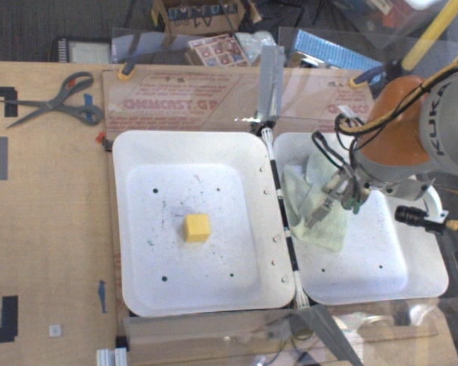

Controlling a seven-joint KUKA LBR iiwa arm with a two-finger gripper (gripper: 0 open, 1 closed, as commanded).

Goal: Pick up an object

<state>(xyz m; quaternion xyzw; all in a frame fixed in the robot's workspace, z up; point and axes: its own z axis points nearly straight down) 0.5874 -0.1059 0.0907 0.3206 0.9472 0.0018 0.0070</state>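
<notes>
Plainly, nothing has yet been lifted. The gripper (pixel 320 213) is seen low in the right bin (pixel 412 277), its tip down on a pale green cloth (pixel 305 197) that lies crumpled against that bin's nine o'clock wall. One grey finger (pixel 318 216) is visible against the fabric; whether the fingers are spread or pressed together cannot be told, and no cloth can be made out between them, so no hold is claimed.

A yellow cube (pixel 198 228) is left untouched near the centre of the left bin (pixel 137 158), well apart from the arm. The approach is judged to be done; the closing and the raising are judged to be left.

Of writing, "KUKA" is read in part on the grey arm (pixel 443 128) at three o'clock. Mirrored red lettering is seen on the cardboard sheet (pixel 175 101) at twelve o'clock, but it cannot be read with certainty. Grey-handled scissors (pixel 61 101) are laid at ten o'clock on the bench (pixel 46 227).
</notes>
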